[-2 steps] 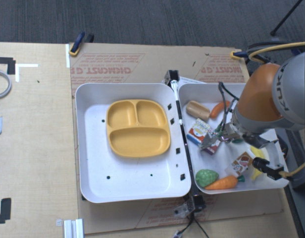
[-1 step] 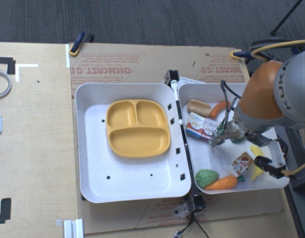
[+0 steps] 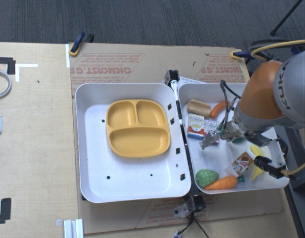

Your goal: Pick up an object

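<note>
- Camera view: my gripper (image 3: 210, 142) sits low in the right bin (image 3: 279, 183), just right of the small box (image 3: 197, 126); I cannot tell how my fingers stand, they blur into grey.
- My wrist and its orange band (image 3: 259, 95) hide the bin's far right part and most of a carrot (image 3: 220, 108).
- Near me lie a brown bread roll (image 3: 199, 106), a green toy (image 3: 206, 177), an orange carrot (image 3: 222, 183) and a packet (image 3: 240, 164).
- The left bin (image 3: 88, 182) bears a yellow divided plate (image 3: 138, 128).
- Both bins rest on cardboard (image 3: 113, 64) over a pale bench; dark carpet lies beyond.
</note>
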